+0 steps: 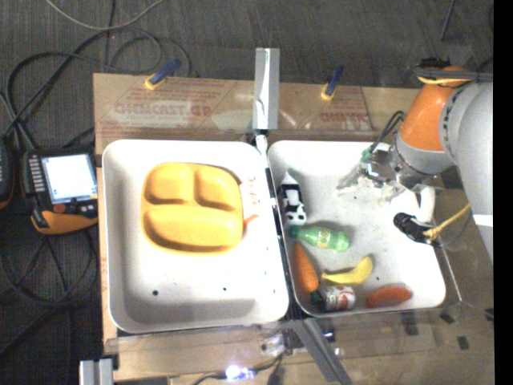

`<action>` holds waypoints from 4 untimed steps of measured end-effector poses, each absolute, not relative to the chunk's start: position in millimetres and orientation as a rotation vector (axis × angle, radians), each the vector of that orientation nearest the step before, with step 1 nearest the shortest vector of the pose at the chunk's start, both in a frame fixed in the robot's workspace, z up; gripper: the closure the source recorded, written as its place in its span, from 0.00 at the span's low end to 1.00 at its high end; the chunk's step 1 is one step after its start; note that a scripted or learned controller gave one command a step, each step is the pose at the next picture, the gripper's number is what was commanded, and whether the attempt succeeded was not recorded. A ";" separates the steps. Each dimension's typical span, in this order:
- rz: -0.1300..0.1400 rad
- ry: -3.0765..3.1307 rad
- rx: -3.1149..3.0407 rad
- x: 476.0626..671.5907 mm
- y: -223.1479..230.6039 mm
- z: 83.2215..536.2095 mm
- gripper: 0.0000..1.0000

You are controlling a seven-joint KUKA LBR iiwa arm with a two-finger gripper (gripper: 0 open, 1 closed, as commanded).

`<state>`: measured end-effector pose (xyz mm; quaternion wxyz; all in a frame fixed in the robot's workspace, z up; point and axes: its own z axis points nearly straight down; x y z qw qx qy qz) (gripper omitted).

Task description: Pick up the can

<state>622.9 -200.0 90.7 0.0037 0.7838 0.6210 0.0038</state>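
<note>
White plastic catches our eye first: two shallow white bins sit side by side on the table, the left bin [112, 295] and the right bin [377, 223]. We see the small metal can with a red-and-white label [335, 298] lying on its side against the near wall of the right bin, close to that bin's near-left corner. Just beside it, toward the near-right corner, lies a reddish-orange oblong piece [389, 296]. A yellow plastic banana [349, 272] rests right above the can, and an orange plastic carrot [304, 268] lies along the bin's left wall, its lower end near the can. We spot a green plastic bottle with a yellow cap [321, 237] on its side above the carrot, and a small black-and-white cow-patterned carton [292, 202] at the left wall farther back.

Over at the right bin's far-right part, the grey arm with its orange band [437, 119] reaches in, and the end effector [370, 175] hovers low over the bare floor there, well apart from the can. We cannot tell whether it is spread or closed; nothing visible sits in it.

In the left bin, a yellow plastic divided tray [192, 207] lies toward the far side.
</note>
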 end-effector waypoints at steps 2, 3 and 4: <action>0.017 1.987 2.429 601.6 -202.9 91.7 0.00; 0.013 1.995 2.421 650.3 -201.5 89.6 0.00; 0.005 1.973 2.437 593.5 -154.6 89.4 0.00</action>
